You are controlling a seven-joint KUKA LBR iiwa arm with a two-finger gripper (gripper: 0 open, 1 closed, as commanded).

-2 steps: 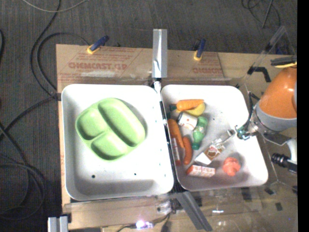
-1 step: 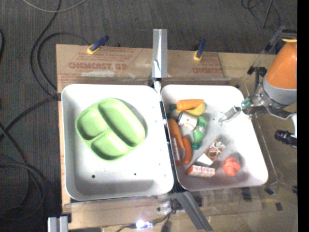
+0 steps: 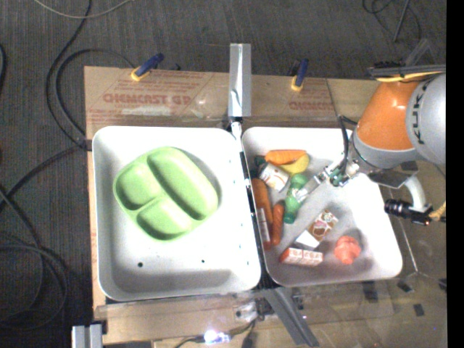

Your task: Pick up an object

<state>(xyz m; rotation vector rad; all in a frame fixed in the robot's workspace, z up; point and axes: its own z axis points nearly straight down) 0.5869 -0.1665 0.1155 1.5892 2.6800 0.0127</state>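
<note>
Camera view, hand [image 3: 317, 183] over right bin [image 3: 377, 267] (finger state: cannot tell), beside small green bottle [image 3: 293, 198], upright-ish, pale cap.

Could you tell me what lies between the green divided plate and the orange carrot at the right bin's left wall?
In the camera view, between the green plate and the carrot lie bare white bin floor and the bins' adjoining walls.

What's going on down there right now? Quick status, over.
Gripper low in right bin, beside the green bottle. Nothing seen lifted. Toy food crowded close; carrot and banana just behind. Green tray sits in left bin.
</note>
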